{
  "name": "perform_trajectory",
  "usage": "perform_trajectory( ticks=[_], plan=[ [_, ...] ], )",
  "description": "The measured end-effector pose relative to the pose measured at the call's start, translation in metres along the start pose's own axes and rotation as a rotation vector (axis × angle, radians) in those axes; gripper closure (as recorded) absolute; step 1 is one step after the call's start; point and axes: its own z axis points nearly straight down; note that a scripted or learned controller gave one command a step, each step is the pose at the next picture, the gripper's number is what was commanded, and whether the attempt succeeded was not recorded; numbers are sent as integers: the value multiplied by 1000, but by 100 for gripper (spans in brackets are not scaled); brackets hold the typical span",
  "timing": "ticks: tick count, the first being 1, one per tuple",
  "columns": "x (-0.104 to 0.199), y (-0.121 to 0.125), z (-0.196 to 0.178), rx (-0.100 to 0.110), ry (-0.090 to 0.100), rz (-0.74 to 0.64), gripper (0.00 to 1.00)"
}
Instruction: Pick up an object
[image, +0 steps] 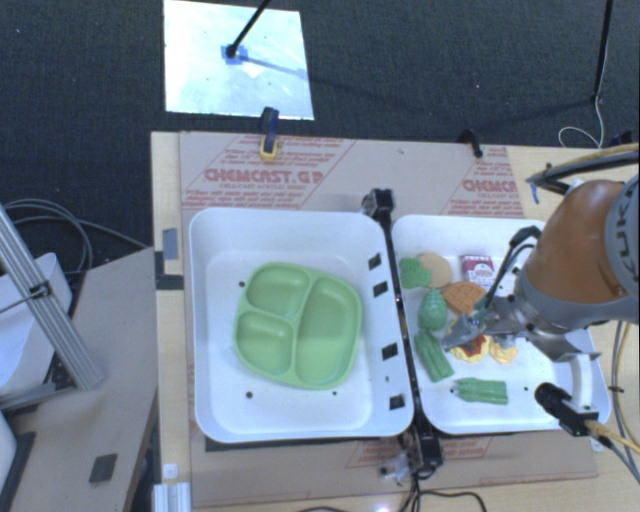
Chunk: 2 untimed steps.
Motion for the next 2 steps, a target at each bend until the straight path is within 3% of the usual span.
perform_trajectory(
  ticks=[1,2],
  plan=[
    [-6,27,64,-2,2,1,0],
    [-19,81,58,-10,-1,-4,0]
  ],
)
